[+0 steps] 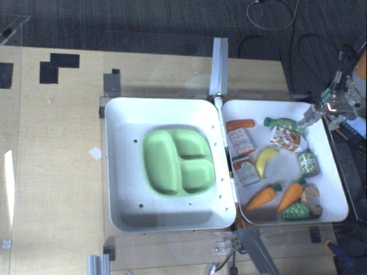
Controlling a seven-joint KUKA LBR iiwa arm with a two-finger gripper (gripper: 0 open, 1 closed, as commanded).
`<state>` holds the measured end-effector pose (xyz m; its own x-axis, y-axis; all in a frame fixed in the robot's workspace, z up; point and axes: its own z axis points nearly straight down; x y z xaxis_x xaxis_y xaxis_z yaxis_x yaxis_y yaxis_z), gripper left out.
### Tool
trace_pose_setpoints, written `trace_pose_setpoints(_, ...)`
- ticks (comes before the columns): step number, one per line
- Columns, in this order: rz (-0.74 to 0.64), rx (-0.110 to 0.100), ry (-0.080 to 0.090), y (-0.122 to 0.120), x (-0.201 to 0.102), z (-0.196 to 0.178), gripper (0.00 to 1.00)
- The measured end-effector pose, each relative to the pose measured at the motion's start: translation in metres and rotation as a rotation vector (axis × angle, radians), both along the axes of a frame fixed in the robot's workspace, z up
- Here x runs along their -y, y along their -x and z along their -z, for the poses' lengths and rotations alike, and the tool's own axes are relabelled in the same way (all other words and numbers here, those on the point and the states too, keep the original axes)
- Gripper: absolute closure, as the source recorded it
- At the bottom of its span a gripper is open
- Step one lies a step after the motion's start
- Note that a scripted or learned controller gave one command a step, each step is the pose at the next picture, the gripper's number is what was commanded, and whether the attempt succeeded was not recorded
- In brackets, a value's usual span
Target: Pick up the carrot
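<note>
Two orange carrots lie in the right bin (338, 171), near its front. One carrot (261, 198) lies slanted at the front middle. The other carrot (291, 193) lies just to its right, green top pointing up toward the can. My gripper (310, 117) hangs over the bin's far right corner, beside the tip of a green bottle (280, 122) and well away from both carrots. Nothing shows in its grasp.
The right bin also holds a sausage (240, 124), two snack packets (241, 141), a banana (265, 159), a red-white pouch (285, 138), a green can (308, 164), a brown lump (311, 195) and a green knobbly item (295, 212). A green divided plate (178, 160) sits in the left bin (120, 171).
</note>
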<state>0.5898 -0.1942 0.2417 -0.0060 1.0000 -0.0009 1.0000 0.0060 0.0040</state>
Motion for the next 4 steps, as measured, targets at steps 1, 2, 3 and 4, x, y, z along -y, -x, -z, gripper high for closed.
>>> trace_pose_setpoints(1,0.227,-0.002,-0.001,0.074,-0.004,0.085,0.0)
trace_pose_setpoints(2,0.054,0.01,0.001,0.099,-0.011,0.153,0.0)
trace_pose_setpoints(3,0.057,0.011,0.003,0.09,-0.034,0.152,0.0)
trace_pose_setpoints(4,0.054,0.017,0.001,0.087,-0.036,0.14,1.0)
